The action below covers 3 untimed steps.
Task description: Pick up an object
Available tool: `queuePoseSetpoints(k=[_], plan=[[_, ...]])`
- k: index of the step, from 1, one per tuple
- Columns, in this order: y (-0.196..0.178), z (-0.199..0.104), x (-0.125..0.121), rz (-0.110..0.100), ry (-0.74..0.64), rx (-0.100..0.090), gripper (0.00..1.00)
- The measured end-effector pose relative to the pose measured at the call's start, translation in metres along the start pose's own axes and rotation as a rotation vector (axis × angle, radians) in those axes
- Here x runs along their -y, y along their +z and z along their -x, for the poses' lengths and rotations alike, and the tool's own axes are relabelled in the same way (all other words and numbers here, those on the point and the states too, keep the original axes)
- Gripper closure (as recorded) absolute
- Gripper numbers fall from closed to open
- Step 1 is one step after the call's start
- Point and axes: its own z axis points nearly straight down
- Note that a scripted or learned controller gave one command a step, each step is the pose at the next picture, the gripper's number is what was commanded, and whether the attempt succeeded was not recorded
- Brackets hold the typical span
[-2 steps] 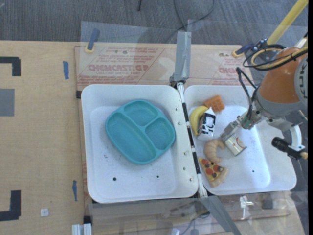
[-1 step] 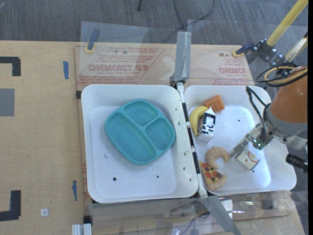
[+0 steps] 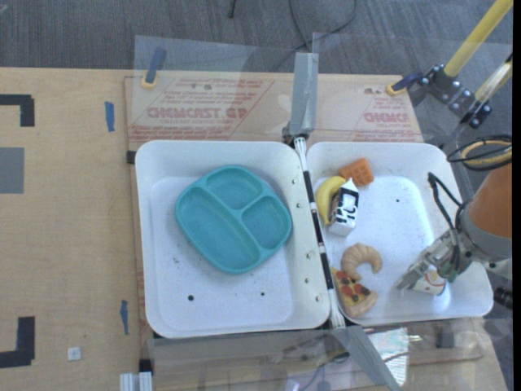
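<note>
Two white bins sit before you: your gripper (image 3: 423, 277) hangs low in the right bin (image 3: 391, 192) beside a croissant (image 3: 361, 258), jaws' state unclear

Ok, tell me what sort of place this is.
Most likely a robotics lab bench set up for grasping trials. Two white bins sit side by side on a wooden bench, one bearing a teal divided plate, the other toy food such as a croissant, with a gripper low over it.
</note>
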Motion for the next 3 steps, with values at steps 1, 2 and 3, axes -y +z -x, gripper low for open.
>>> queuePoseSetpoints(k=[1, 2, 3], plan=[[-0.011, 0.003, 0.000, 0.005, 0.006, 0.007, 1.00], [-0.118, 0.009, 0.007, -0.003, -0.364, -0.002, 1.00], [-0.119, -0.047, -0.037, -0.003, -0.441, -0.006, 1.00]])
